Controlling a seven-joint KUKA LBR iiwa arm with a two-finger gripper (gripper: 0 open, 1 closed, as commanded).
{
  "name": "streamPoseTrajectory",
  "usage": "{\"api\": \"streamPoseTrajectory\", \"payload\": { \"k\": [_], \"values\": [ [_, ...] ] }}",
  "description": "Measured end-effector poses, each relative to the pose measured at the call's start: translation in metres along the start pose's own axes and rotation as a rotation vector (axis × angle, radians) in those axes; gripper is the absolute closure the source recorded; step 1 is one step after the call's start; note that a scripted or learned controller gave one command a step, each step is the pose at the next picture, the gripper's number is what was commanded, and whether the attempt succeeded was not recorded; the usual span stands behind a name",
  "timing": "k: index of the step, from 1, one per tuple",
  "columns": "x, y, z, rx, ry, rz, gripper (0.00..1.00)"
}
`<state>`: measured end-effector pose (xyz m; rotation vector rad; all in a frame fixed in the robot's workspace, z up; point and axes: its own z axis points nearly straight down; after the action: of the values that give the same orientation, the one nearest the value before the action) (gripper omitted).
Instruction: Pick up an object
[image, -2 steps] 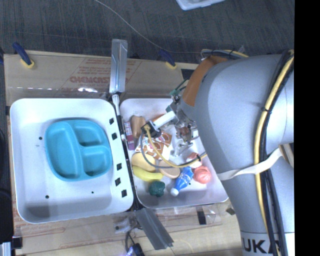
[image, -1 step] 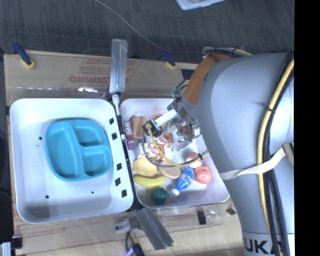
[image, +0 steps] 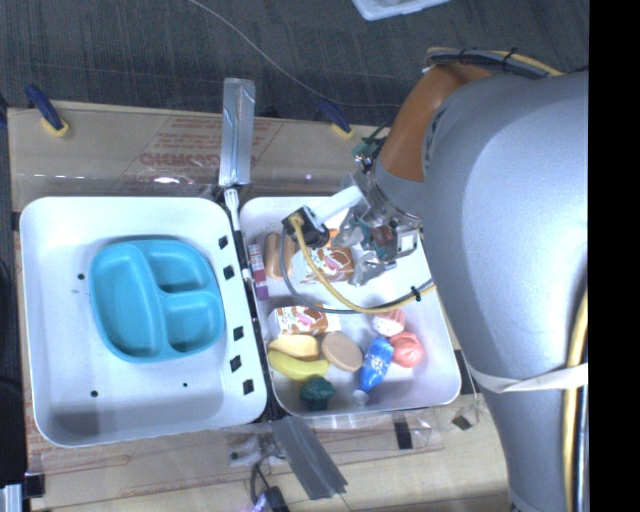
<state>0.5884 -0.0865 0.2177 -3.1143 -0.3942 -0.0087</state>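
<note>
Arm: the large grey robot arm (image: 520, 250) with an orange band (image: 415, 125) above the wrist comes in from the right and bends down over the right bin.
Jaws: the gripper (image: 372, 262) sits low over the upper middle of the right bin, above a small packet with red and white print (image: 330, 262); I cannot tell whether the jaws are apart or together, and nothing can be made out between them.
Cable: a yellow hose (image: 345, 298) loops from the wrist across the middle of the right bin.
Right bin: the shallow white plastic bin (image: 445, 385) holds a crowd of small things.
Candidate things, front row: a yellow plastic banana (image: 292, 347), a yellow lemon-like piece (image: 290, 366) just under it, a dark green round object (image: 318, 392), a tan round disc (image: 342, 351), a blue bottle with a white cap (image: 374, 364), and a pink-red ball-like object (image: 405, 349), all close together near the bin's lower edge.
Other contents: a printed snack packet (image: 300, 318) above the banana, and a slim dark red tube (image: 258, 268) along the left wall.
Left bin: the second shallow white bin (image: 50, 380) holds a light blue divided plastic tray (image: 158, 297) lying flat near its centre.
Desk: the pale wooden desk (image: 120, 150) carries both bins side by side.
</note>
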Motion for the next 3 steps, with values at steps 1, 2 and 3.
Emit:
{"api": "streamPoseTrajectory", "payload": {
  "k": [1, 2, 3],
  "values": [
    [-0.0563, 0.0423, -0.0081, 0.003, -0.01, -0.177, 1.0],
    [-0.0553, 0.041, -0.0169, 0.006, -0.013, -0.184, 1.0],
    [-0.0553, 0.041, -0.0169, 0.006, -0.013, -0.184, 0.0]
  ]
}}
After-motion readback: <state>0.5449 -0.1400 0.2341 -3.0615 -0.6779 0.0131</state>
